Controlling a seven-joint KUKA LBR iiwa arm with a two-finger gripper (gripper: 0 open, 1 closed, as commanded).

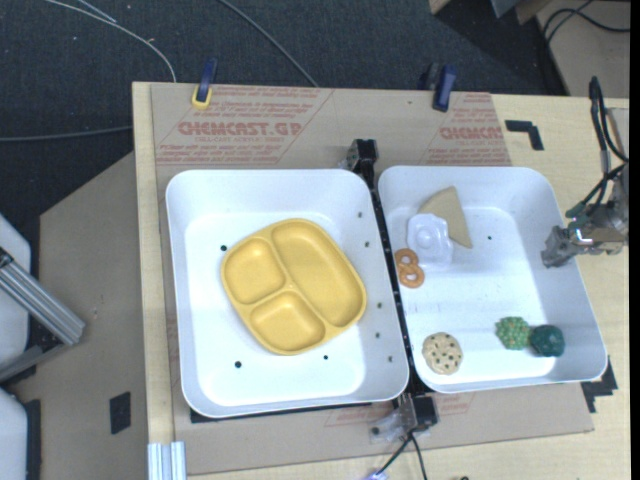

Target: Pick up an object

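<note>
Glossy yellow plastic plate [292, 285] sits in the smooth white plastic left bin [190, 298]; right of it, a rough-topped cookie [441, 352] and nubbly green broccoli [513, 333]; matt brown board [160, 128] beneath.

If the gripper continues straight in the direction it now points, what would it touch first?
The two-finger gripper at the right bin's edge seems to point left and downward. It would probably meet first the shallow white right bin, at its rim or bare floor. Depth is unclear from this slanted view.
</note>
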